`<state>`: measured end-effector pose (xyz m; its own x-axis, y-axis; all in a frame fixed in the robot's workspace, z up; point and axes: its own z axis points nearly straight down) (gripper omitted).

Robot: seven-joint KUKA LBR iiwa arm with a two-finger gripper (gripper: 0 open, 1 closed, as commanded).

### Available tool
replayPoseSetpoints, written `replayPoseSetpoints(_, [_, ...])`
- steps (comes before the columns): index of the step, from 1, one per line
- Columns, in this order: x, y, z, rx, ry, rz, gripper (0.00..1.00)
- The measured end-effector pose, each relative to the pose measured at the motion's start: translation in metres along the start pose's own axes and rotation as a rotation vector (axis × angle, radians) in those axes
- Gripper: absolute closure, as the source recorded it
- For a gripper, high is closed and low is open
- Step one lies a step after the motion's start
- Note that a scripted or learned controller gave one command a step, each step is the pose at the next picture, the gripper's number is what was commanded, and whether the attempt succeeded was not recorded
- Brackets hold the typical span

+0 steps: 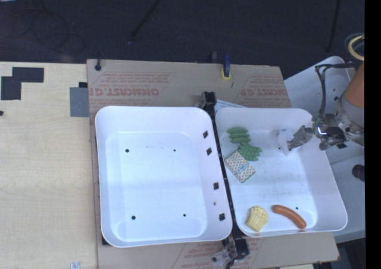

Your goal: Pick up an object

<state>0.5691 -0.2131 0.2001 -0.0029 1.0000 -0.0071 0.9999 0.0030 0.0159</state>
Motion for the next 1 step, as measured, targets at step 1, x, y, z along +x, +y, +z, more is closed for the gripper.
replayPoseSetpoints(1, [-0.0035, -0.0008, -0.2849, 0.000, 0.000, 0.001, 0.00])
